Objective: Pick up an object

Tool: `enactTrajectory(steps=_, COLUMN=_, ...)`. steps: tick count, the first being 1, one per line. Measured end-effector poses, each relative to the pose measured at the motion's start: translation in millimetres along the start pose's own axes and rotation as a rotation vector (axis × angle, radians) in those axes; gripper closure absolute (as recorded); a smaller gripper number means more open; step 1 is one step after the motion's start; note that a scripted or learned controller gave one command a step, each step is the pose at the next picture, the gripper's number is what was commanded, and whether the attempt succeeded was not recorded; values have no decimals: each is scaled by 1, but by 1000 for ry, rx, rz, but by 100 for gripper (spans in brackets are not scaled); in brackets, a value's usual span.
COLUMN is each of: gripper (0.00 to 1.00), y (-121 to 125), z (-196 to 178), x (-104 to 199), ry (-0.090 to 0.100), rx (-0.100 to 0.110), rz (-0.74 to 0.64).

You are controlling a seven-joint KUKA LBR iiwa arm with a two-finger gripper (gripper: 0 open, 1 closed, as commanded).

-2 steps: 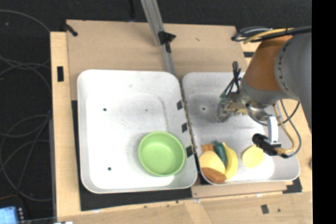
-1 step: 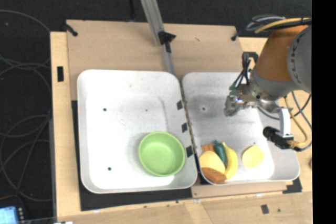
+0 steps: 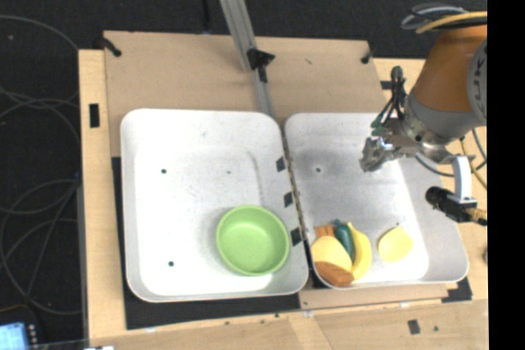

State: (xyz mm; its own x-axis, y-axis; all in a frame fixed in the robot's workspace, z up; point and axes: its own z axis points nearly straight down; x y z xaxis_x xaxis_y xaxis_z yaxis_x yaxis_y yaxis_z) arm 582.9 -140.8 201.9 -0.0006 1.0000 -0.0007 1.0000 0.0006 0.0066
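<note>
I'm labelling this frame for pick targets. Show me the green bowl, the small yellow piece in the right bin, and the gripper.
green bowl (image 3: 253, 239), camera view, inner floor of the bowl.
small yellow piece (image 3: 394, 244), camera view, its middle.
gripper (image 3: 373, 155), camera view, at its tips.

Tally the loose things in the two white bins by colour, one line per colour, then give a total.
Green: 1, the green bowl in the left bin.
Yellow: 1, the small yellow piece in the right bin.
Mixed colours: 1, the cluster of orange, yellow and dark green; I cannot tell its parts apart.
Total: 3
</note>
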Motion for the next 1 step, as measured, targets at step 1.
enactTrajectory(steps=1, gripper=100, y=2, z=-39, x=-1, ry=0, rx=0, rz=-3)
